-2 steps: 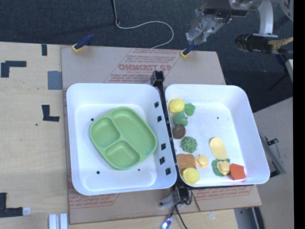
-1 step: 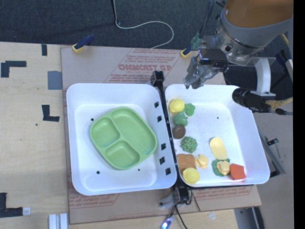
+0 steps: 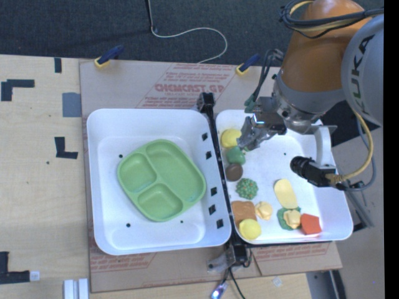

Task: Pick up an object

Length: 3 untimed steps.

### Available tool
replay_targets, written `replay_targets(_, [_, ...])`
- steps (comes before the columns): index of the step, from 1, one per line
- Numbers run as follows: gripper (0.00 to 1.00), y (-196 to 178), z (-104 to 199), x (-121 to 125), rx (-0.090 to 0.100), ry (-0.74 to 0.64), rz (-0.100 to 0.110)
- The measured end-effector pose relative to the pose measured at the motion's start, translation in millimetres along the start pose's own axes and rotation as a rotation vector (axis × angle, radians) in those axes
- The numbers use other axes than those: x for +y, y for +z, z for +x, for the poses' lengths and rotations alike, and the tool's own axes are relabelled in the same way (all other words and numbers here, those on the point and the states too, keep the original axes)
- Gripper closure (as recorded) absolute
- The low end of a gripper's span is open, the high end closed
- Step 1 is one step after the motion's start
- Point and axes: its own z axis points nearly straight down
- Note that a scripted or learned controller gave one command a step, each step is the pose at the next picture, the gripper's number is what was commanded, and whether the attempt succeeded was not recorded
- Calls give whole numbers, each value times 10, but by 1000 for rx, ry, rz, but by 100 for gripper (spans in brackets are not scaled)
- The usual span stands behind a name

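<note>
Fingers low over right bin

In the right bin the toy foods crowd the left wall and the front edge: yellow ball, green piece, brown ball, broccoli. The white floor at its middle and back is free. In the left bin, the green tray takes the middle, with open floor around it

Two white bins, one green tray, perhaps nine toy foods.
</note>
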Motion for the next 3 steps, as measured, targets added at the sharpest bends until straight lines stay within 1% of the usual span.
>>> replay_targets(1, [100,583,526,-29,2,-10,-5])
replay_targets(2, [100,-980,209,-90,3,-4,-30])
replay_targets(3, [100,-1919,150,-272,3,-6,-24])
